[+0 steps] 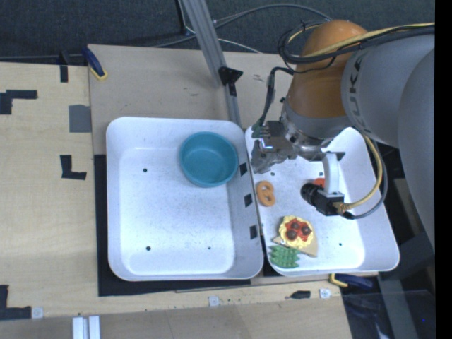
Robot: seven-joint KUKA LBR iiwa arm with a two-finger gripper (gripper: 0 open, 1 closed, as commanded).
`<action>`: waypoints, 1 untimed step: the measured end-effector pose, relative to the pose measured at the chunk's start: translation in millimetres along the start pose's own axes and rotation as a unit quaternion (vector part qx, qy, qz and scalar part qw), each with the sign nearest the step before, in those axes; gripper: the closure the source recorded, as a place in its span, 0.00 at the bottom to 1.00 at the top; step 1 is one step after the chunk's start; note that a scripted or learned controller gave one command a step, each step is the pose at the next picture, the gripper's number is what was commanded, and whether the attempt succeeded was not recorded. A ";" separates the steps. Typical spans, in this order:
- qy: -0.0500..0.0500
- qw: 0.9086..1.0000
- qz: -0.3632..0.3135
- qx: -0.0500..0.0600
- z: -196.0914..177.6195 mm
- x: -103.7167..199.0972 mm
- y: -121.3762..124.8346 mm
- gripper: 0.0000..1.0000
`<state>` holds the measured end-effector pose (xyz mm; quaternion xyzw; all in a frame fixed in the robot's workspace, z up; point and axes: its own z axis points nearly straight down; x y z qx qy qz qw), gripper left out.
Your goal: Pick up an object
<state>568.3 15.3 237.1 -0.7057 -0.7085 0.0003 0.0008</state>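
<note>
The arm reaches in from the right over the right bin, its gripper low at that bin's upper left corner, beside the divide. I cannot tell how it is set. Just below it lies a small pretzel, its long axis running up and down the bin. Nearer the front edge sits a pizza slice, touching a green leafy piece. A blue bowl stands upright in the left bin.
</note>
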 end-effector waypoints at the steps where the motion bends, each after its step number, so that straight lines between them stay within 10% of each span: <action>1: 0.000 1.000 0.000 0.000 -1.0 55.6 -25.3 1.00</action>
